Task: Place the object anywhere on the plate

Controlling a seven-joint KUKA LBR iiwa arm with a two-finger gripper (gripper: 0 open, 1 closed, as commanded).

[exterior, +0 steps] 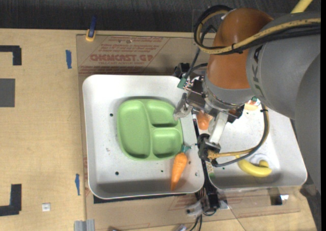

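Orange plastic toy carrot [178, 170] lay in the left white bin [97, 138], just beside the green divided plate [147, 129], not on it. The gripper [204, 123] hung over the bins' shared wall; whether it held anything, I could not tell. A low approach risked striking that wall or nudging the plate.

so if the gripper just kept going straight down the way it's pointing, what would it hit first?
Probably the divider between the white bins, by the green plate's right edge. The gripper hangs there, above the carrot. Depth is hard to judge.
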